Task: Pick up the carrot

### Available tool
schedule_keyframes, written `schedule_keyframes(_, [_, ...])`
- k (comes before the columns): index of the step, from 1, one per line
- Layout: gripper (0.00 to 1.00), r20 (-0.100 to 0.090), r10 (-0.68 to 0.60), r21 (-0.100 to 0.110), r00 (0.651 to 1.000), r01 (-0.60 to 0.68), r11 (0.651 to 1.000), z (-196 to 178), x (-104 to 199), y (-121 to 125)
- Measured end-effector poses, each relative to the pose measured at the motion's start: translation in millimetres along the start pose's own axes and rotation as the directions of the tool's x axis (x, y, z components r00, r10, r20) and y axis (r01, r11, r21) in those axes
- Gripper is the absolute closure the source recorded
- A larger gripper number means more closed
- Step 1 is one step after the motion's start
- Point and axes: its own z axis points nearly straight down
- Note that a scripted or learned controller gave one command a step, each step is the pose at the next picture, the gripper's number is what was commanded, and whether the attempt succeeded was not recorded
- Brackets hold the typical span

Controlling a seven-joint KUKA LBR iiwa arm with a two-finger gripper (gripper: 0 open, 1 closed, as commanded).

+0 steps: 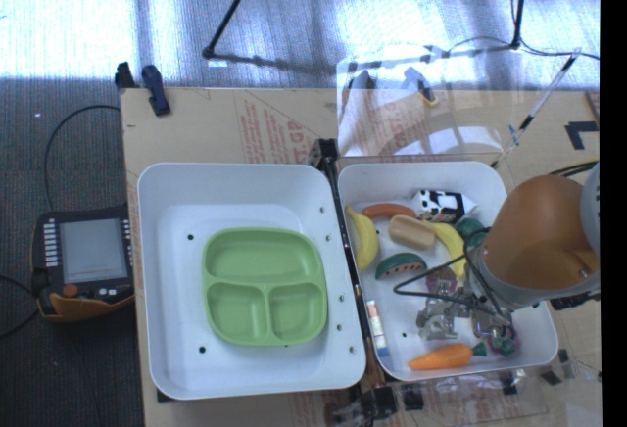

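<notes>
You had not picked up the carrot (442,356): it lay on the floor of the right bin (490,182), near its front wall. The hand (460,309) hung just above it, and its grip state could not be made out.

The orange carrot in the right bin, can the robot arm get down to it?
Probably yes. The orange toy carrot with its green top lies flat near the front wall of the right white bin, nothing on top of it, and the gripper hangs just above and behind it.
</notes>
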Motion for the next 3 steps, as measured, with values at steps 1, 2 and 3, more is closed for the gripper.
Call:
schedule_keyframes(1, [1.0,0.003,-0.217,-0.001,0.976,0.217,0.976,-0.5,-2.1,-8.7])
schedule_keyframes(2, [1.0,0.0,-0.176,-0.004,0.984,0.176,0.984,-0.4,-24.0,52.6])
schedule_keyframes(3, [1.0,-0.005,-0.32,-0.002,0.947,0.32,0.947,0.2,-1.3,47.1])
